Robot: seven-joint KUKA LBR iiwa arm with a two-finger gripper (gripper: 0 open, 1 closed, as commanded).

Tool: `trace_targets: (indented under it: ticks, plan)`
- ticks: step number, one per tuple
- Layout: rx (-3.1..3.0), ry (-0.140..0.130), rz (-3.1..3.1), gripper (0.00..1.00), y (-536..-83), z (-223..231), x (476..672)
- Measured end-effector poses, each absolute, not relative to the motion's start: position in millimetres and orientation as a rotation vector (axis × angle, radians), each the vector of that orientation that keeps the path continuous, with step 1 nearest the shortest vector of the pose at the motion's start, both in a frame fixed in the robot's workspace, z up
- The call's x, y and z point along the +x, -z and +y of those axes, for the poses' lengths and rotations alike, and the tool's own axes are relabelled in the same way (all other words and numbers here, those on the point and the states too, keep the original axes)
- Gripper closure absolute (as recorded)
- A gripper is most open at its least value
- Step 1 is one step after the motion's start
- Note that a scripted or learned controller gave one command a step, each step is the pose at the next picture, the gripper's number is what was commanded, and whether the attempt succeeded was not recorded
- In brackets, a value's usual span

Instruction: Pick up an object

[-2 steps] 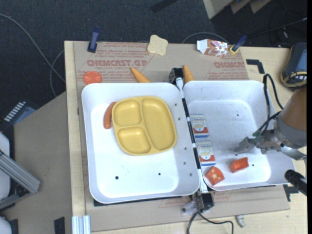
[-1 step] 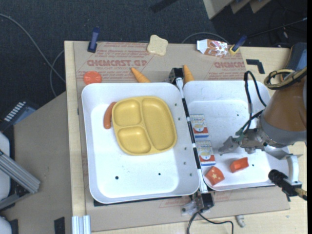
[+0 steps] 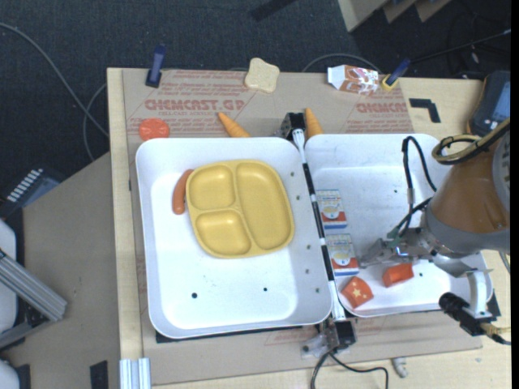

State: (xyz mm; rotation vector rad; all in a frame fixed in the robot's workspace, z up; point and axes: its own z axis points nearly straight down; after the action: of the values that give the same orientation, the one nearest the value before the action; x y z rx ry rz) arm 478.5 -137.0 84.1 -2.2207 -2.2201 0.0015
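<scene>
My gripper [image 3: 395, 251] hangs low over the front of the right bin [image 3: 369, 156], under the grey and orange arm reaching in from the right. A small red piece [image 3: 397, 275] lies on the bin floor just in front of the gripper, and I cannot see whether the two touch. An orange-red block [image 3: 355, 292] sits near the bin's front left corner. Two small white cartons [image 3: 328, 205] [image 3: 341, 251] lie along the bin's left wall.
The left bin [image 3: 235, 298] holds a yellow divided plate [image 3: 239, 207] with a red sausage [image 3: 178, 193] beside it. On the cardboard behind the bins lie a bread slice [image 3: 261, 74], two carrots [image 3: 233, 126] [image 3: 312, 122], a red disc [image 3: 152, 128] and a crumpled carton [image 3: 354, 78].
</scene>
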Motion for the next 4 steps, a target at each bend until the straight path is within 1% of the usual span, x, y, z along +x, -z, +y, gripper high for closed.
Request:
trace_targets:
  ticks: [1, 2, 3, 4]
  plan:
    - [-2.225, -0.001, -2.222, 0.0, -134, -195, 483.8]
    - [-2.219, 0.0, -2.221, 0.0, -125, -155, 478.8]
    - [-2.218, 0.0, -2.221, 0.0, -128, -125, 478.9]
    - [-2.222, -0.003, -2.219, 0.0, -84, -171, 478.1]
